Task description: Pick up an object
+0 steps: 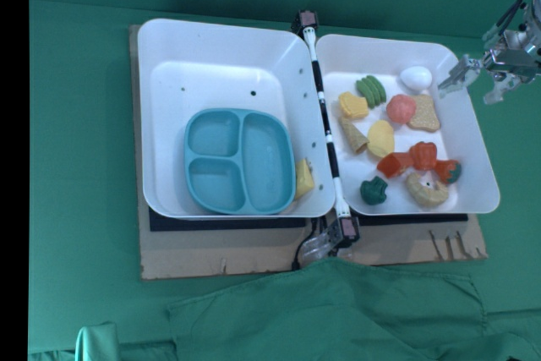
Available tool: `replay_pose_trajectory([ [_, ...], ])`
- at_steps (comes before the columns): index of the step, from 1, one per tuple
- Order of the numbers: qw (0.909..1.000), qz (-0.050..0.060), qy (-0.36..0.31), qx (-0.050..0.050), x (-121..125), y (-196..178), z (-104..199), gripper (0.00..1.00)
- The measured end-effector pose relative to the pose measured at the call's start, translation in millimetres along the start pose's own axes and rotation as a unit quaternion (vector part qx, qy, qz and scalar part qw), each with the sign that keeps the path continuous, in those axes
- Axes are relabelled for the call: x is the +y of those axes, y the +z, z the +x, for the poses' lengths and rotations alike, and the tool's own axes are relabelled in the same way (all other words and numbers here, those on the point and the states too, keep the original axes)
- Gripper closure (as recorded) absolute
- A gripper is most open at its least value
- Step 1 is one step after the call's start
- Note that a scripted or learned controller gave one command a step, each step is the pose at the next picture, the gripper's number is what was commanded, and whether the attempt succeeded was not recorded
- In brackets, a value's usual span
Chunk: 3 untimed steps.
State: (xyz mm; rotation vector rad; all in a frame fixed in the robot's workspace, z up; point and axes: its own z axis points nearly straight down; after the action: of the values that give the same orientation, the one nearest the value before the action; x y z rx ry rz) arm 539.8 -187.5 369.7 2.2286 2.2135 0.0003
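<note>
While the end effector (475, 76) hovers with fingers apart and nothing between them at the right bin's (473, 131) two o'clock rim, the approach step is in hand; next it must descend onto the nearby white egg (415, 78).

you see a green cloth (76, 139) covering the bench, a brown board (220, 254) lying on it, and rumpled green fabric (338, 317) at the near edge.
</note>
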Motion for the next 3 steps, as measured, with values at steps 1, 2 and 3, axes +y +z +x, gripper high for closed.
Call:
replay_pose_trajectory([
  [1, 1.0, -0.003, -0.003, -0.002, 88, 42, 1, 0.0],
  [2, 1.0, -0.006, -0.002, -0.002, 72, -21, 1, 0.0],
  [3, 1.0, -0.003, -0.002, -0.002, 72, -17, 1, 0.0],
])
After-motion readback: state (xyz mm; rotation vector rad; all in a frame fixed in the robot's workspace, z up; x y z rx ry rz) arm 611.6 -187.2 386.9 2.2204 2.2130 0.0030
